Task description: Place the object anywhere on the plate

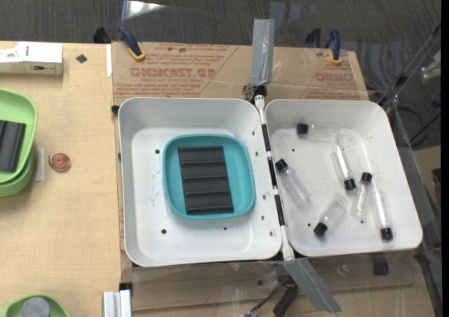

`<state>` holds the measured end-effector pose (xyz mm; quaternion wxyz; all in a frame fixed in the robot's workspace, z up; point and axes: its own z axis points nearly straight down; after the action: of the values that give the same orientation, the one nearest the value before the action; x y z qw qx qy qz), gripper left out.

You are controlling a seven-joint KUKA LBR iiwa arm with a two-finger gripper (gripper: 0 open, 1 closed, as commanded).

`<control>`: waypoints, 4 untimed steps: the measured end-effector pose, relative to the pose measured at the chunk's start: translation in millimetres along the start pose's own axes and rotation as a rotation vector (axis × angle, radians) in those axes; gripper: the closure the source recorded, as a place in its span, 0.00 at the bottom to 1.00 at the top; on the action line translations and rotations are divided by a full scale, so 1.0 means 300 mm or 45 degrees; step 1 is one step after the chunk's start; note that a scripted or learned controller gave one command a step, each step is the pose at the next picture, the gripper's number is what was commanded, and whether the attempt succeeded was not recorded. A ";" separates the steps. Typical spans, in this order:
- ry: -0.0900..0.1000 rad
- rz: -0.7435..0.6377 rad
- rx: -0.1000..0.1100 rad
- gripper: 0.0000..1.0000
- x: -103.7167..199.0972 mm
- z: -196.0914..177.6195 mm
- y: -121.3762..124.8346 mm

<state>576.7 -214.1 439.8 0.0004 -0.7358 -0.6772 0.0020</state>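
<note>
A teal square plate (244,175) lies in the middle of the left white bin (140,189). A black ribbed block (205,179) rests flat on the plate. Several clear plastic tubes with black caps lie scattered in the right bin (396,161): one tube (291,180) near its left wall, one tube (344,165) in the middle, one tube (381,214) at the right. A loose black cap (302,128) sits near the bin's back.
Cardboard (182,66) clamped behind the bins. A green tray (21,137) with a dark item sits at the left edge of the wooden bench. A small round orange-brown piece (60,161) and a white box (31,59) lie on the bench.
</note>
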 end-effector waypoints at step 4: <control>0.001 0.541 -0.001 0.00 0.022 -0.003 0.275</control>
<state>659.6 -214.3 440.6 0.0000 -0.8620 -0.5070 0.0014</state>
